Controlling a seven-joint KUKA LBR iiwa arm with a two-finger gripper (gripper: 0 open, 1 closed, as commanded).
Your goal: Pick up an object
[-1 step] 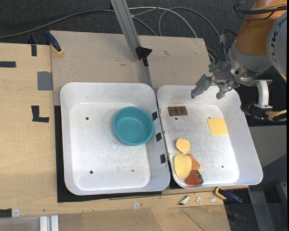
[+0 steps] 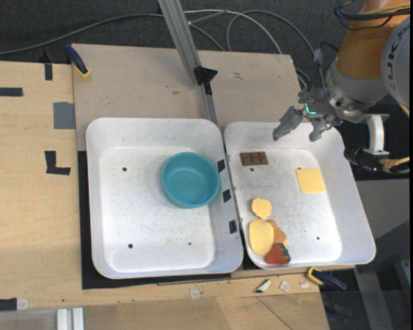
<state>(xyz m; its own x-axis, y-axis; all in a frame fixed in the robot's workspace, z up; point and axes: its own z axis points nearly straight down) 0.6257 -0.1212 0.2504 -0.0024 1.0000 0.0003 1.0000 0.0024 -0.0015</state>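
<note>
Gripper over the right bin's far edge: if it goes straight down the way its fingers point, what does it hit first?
Probably bare bin floor. The gripper, fingers spread and holding nothing, points at the right bin near its far rim. The brown chocolate piece lies to its left, the yellow square nearer the camera; depth is uncertain.

Glossy plastic bowl (image 2: 189,179); matt wood bench (image 2: 27,184).

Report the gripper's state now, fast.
Gripper: jaws open, holding nothing, above the far edge of the right bin.
</note>
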